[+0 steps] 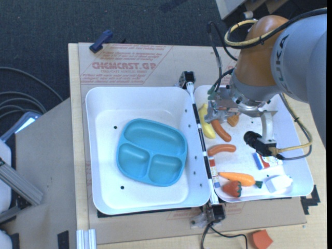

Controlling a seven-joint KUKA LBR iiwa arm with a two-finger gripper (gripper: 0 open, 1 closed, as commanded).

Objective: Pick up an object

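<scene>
Before me: two white bins (104,191) (303,178); one blue divided plate (151,152); two sausages (221,131) (221,150); one banana (207,128); one carrot (237,178).

Both white bins (98,139) look like smooth, faintly glossy plastic. Inside the left one, the blue divided tray (151,152) is matt plastic. Beneath them, the tabletop (124,66) looks like bare wood.

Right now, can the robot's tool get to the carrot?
Probably yes. The carrot lies uncovered near the right bin's front edge, with nothing on top of it. The tool sits over the sausages farther back in that bin.
</scene>
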